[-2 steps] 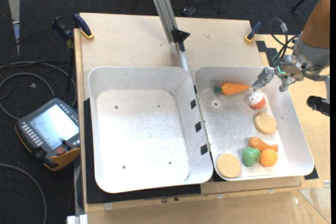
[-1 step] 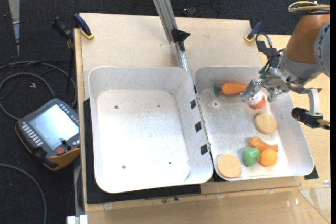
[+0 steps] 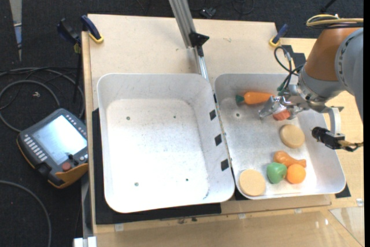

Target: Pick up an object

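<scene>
The arm enters the right-hand bin (image 3: 329, 179) from the right, and the jaws are located at the gripper (image 3: 273, 108) in the upper half of that bin, low over the bin floor.

The nearest candidate for the pick is judged to be the toy carrot (image 3: 257, 98). It lies just beyond the jaws, up and slightly to the left of them, close enough that contact cannot be ruled out. Its long axis runs left to right across the view, with the green top pointing away from the arm and the orange body pointing back toward it. A small reddish piece (image 3: 281, 115) is seen directly beside the jaws on the arm's side, partly hidden by the metal fingers; its nature cannot be determined.

The state of the jaws cannot be told: the fingers are small and blurred against the white floor, and nothing is visibly held between them.

Further from the jaws, below and to the right, a tan disc (image 3: 292, 136) is noted. Well apart, toward the near edge, lie a second tan disc (image 3: 252, 181), a green piece (image 3: 276, 172) and an orange fruit (image 3: 295, 174).

A short reach up and left would be required to straddle the carrot across its narrow width.
</scene>
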Robot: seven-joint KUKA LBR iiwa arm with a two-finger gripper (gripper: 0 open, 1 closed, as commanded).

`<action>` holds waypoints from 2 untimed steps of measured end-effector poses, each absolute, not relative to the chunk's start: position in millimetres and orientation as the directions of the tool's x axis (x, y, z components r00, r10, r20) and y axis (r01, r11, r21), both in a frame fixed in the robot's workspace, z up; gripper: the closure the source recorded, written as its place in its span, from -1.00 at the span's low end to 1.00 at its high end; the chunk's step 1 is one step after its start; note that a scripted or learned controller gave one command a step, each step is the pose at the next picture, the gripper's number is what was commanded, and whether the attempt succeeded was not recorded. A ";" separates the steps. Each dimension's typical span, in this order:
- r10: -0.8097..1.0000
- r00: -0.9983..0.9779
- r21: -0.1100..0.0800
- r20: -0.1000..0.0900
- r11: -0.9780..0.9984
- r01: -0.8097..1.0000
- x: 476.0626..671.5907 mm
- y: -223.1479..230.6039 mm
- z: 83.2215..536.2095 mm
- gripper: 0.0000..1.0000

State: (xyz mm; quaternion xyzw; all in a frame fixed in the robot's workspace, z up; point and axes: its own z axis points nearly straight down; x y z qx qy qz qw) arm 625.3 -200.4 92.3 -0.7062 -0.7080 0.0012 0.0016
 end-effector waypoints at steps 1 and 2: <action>1.000 -0.005 0.003 -0.002 0.005 1.000 627.2 -200.6 106.1 1.00; 1.000 -0.005 0.008 -0.002 0.005 1.000 631.6 -193.4 167.6 1.00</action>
